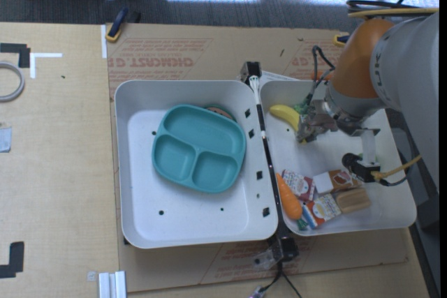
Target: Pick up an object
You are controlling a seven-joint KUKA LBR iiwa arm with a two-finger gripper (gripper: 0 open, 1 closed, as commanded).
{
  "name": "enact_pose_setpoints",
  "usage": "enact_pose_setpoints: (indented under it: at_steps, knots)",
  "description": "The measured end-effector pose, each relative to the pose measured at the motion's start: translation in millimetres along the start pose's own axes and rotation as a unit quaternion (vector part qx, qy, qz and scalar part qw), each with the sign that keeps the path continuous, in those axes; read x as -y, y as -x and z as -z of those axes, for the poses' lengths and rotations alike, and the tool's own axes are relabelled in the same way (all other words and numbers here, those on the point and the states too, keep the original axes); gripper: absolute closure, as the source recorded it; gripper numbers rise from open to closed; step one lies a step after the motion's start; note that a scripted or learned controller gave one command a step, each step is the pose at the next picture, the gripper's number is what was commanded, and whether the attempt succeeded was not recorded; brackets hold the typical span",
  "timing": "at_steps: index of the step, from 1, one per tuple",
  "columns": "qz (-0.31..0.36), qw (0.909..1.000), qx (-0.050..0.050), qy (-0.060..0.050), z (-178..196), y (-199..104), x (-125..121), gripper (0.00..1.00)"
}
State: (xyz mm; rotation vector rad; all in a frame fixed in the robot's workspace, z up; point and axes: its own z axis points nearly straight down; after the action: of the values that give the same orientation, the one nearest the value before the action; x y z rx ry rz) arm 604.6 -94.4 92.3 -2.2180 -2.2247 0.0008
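We see the tool (307,130) low in the right bin (391,220), just beside the banana (285,114); we cannot tell how it is set. We judge this the reach before a grasp. Next it must close squarely around the banana.

The grey arm (408,56) reaches in from the right edge of the view, its bulk filling the upper right corner. The orange band (357,59) sits above the wrist, and below it the wrist turns downward and toward the left. The gripper (307,132) hangs low at the end of the wrist — dark, compact, pointing down and slightly left. Cables (318,70) loop along the wrist's left side. The fingers are too dark and small to make out.
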Motion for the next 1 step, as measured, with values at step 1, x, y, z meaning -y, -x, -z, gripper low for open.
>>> enact_pose_setpoints:
  at_steps: [1]
  knots:
    - [0.001,1.0000,0.000,0.001,10.3,0.4,-0.5,1.00]
